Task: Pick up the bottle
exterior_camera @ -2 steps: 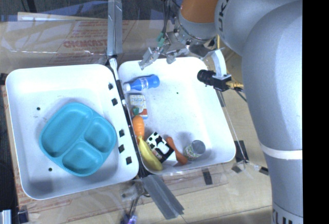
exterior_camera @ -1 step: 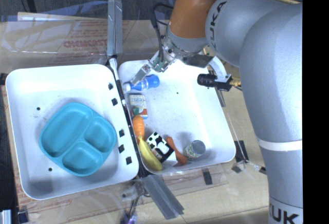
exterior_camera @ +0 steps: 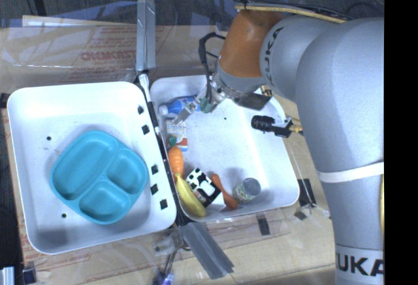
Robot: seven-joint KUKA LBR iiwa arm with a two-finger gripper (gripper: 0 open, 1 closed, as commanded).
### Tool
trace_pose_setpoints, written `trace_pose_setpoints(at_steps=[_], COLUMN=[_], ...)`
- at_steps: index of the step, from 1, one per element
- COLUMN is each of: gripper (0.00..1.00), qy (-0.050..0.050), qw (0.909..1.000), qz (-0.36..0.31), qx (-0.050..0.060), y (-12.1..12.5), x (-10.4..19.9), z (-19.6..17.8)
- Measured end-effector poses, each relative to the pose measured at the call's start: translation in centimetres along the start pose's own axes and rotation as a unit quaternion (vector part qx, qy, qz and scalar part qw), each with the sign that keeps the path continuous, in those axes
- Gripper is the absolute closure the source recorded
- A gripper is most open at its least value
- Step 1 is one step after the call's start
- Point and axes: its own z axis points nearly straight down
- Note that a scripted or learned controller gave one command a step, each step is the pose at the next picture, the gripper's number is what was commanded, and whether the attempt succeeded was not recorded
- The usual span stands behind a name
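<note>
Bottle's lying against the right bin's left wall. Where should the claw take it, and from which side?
Probably across the clear body of the bottle, below its blue cap, coming straight down from above. It lies on its side along the left wall of the right bin, with an orange carrot just below it, so end-on access looks blocked. The claw is beside it.
</note>
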Motion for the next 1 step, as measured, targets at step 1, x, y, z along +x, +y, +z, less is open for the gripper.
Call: trace_pose_setpoints(at_steps=[1], gripper=[0.00], qy=[0.007], qw=[0.9967], qz=[0.080], qx=[0.007], y=[3.65], x=[3.18], z=[-8.05])
